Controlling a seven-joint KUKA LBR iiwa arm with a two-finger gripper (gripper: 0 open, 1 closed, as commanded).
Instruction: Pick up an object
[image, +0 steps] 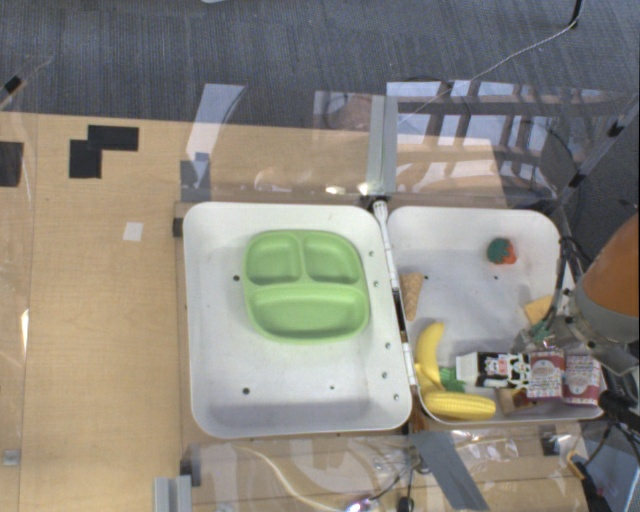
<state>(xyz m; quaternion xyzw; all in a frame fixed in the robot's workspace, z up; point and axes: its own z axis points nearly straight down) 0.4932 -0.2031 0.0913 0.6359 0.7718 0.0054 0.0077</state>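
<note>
Right bin, contents unlifted: banana, corn cob, cartons, small red-green fruit; left bin bears green divided plate; arm at right edge, end effector state cannot be told; pick judged not begun.

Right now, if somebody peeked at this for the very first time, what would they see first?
Probably the bright green divided plate, sitting alone in the middle of the left bin. Next, the yellow banana near the front of the right bin, with other small things crowded along that front edge, and a little red and green toy far off at the back. The arm's orange band pokes in at the right.
</note>
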